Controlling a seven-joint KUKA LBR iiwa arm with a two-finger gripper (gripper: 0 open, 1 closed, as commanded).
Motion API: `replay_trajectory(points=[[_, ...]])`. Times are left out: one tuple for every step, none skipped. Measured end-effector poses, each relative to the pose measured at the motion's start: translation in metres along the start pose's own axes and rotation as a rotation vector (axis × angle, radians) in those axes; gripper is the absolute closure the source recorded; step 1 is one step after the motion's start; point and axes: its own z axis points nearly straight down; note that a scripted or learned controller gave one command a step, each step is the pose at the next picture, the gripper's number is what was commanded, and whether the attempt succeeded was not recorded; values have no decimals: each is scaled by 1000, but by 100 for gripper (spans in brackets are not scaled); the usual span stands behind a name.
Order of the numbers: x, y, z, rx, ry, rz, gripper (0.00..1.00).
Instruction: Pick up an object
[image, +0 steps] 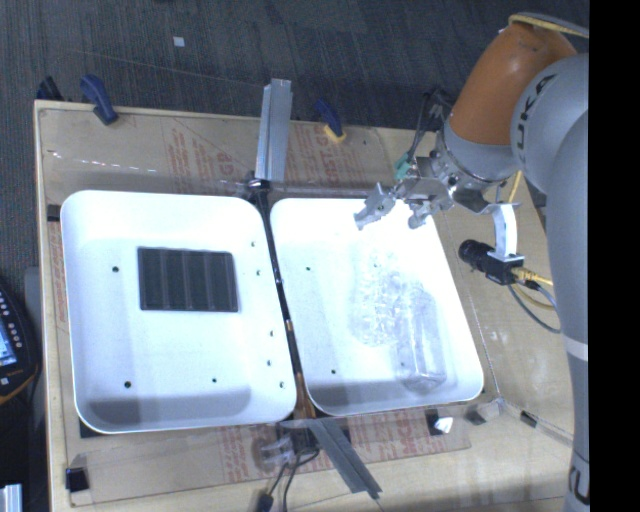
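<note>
A clear plastic object, perhaps a crumpled bottle (398, 318), lies in the right bin (320, 290), stretching from the bin's middle toward its near right corner. My gripper (395, 211) hangs over the far edge of that bin, well above the clear object. Its two fingers are spread apart with nothing between them. A dark ribbed rectangular block (188, 279) lies flat in the left bin (100, 350).
A metal bar (273, 130) rises behind the divide between the bins. Blue clamps (100, 100) grip the bench's far edge. A black cable plug (490, 260) hangs off the arm beside the right bin's right wall.
</note>
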Motion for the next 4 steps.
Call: replay_trajectory(points=[[-19,-71,54,0,0,43,0],[-32,-61,39,-2,-1,87,0],[-7,-101,-32,-4,-1,293,0],[-27,-121,-61,-6,-1,261,0]])
